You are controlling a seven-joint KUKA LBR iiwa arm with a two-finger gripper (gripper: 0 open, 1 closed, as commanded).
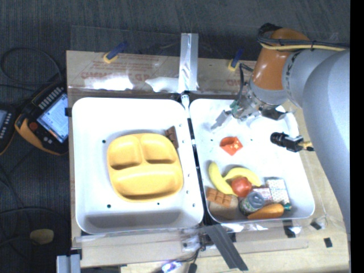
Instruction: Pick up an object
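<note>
The two shallow white bins [85,152] look like smooth plastic with a soft shine. The yellow divided tray [145,166] is also plastic, smooth and a little glossy. The yellow banana [216,178] and the red tomato-like ball [241,185] look like shiny toy plastic. The brown bench board [91,67] seems to be cardboard or wood, matt. The grey arm casing [333,107] is smooth, its orange band [270,67] glossy.
</note>
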